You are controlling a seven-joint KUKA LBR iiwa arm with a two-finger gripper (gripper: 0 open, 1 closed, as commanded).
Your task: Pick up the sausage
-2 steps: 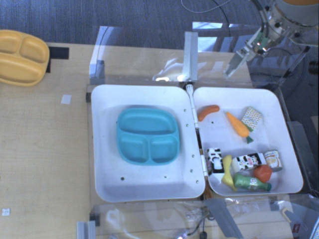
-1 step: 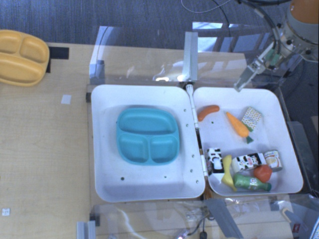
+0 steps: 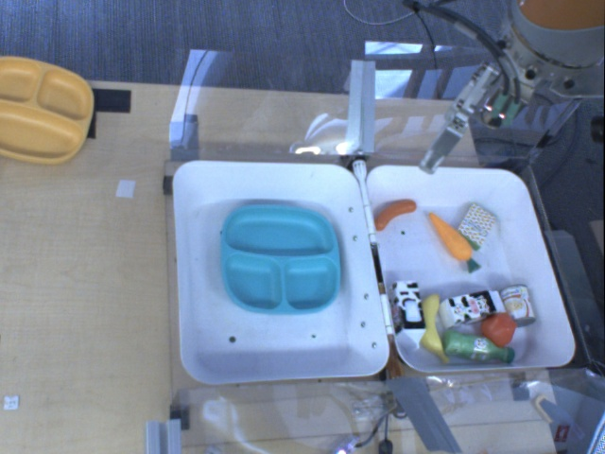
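Arm: the grey arm with its orange band (image 3: pixel 558 3) reached in from the upper right, above the far edge of the right bin.
Hand: the slim grey hand (image 3: pixel 433 162) hung over the right bin's far rim, nothing between its fingers; whether released or clenched could not be told.
Sausage: the small orange-red sausage (image 3: pixel 394 212) lay in the shallow white right bin (image 3: pixel 544 244), near its far left corner, apart from the hand.
Neighbours: an orange toy carrot (image 3: pixel 451 237) lay just right of the sausage; a cluster of small packages and toy foods sat along the near edge.
Left bin: the shallow white left bin (image 3: pixel 198 253) held a blue sectioned plastic tray (image 3: pixel 280 256).
Table: a yellow sectioned tray (image 3: pixel 40 108) rested on the wooden table (image 3: pixel 76 291), far left.
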